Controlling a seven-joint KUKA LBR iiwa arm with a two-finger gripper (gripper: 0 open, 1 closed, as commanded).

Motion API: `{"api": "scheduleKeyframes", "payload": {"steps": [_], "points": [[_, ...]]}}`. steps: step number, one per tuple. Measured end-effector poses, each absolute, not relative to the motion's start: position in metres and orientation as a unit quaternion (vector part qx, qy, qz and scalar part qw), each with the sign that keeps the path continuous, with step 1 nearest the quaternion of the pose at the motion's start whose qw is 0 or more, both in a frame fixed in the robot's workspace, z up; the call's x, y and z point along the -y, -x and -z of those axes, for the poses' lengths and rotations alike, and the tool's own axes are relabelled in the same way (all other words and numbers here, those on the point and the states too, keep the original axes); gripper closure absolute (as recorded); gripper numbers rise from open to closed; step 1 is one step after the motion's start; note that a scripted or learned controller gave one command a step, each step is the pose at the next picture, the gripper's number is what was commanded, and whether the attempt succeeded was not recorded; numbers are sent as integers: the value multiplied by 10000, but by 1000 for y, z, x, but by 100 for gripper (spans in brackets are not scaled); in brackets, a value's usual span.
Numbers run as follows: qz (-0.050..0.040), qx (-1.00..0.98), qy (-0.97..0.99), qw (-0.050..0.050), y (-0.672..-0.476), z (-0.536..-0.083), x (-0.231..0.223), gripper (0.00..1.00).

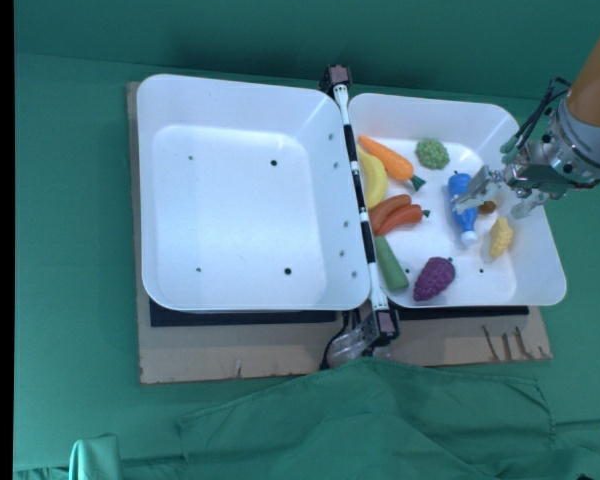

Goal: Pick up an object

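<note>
Your claw [477,190] hangs over the right bin [540,278]; you can't tell how it stands. It sits at the blue bottle [463,204], with a small brown piece [488,207] just beside. Yellow corn [500,237] lies near, purple grapes [433,278] lower, broccoli [432,153] above, carrots [391,157] and a banana [373,176] toward the divider. The left bin [160,268] sits alongside.

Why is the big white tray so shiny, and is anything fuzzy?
In the camera view, overhead light washes out the floor of the left shallow white bin; the purple toy grape bunch looks fairly sharp; the robot's metal hand looks slightly soft at its edges.
</note>
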State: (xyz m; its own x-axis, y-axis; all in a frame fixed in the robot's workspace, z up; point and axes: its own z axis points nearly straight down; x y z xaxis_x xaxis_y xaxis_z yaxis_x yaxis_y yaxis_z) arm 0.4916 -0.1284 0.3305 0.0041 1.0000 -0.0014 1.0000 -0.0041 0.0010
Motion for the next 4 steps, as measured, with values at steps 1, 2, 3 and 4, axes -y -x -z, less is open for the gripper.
{"api": "scheduleKeyframes", "payload": {"steps": [1, 2, 3, 4], "points": [[-7, -7044, -7098, 33, -493, -342, 130, 100], [-15, -7031, -7111, 56, -493, -353, 131, 100], [22, -7031, -7111, -3, -465, -302, 191, 100], [1, -7055, -7087, 16, -468, -304, 188, 0]]}}
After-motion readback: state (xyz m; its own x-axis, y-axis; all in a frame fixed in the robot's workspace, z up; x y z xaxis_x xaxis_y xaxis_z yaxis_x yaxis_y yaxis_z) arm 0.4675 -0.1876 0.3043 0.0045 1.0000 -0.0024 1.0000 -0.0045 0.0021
